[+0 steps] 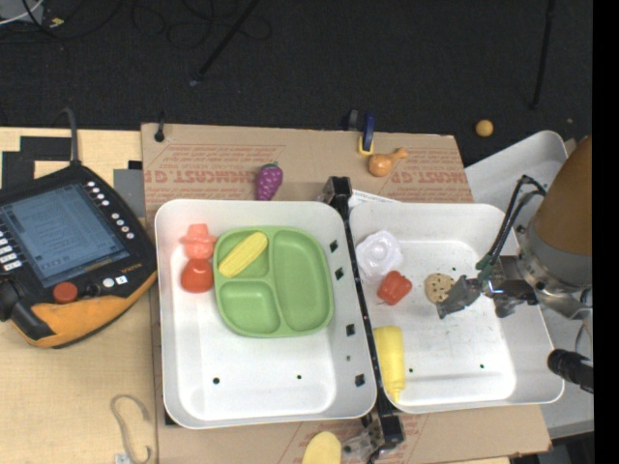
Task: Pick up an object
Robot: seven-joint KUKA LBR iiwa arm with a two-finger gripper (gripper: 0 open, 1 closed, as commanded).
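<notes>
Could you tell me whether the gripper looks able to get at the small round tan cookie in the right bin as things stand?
Probably yes: the gripper hovers just right of the small round tan cookie, nothing lies between them, and the red block sits apart on its far side.

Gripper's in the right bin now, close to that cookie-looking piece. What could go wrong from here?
1. The gripper sits beside the small cookie, which lies flat on the bin floor; fingers may slide over it or push it away.
2. The red piece and the clear white object lie close on the cookie's left, so a push may knock them together.
3. The yellow object rests by the divider, where reaching it looks awkward.
</notes>
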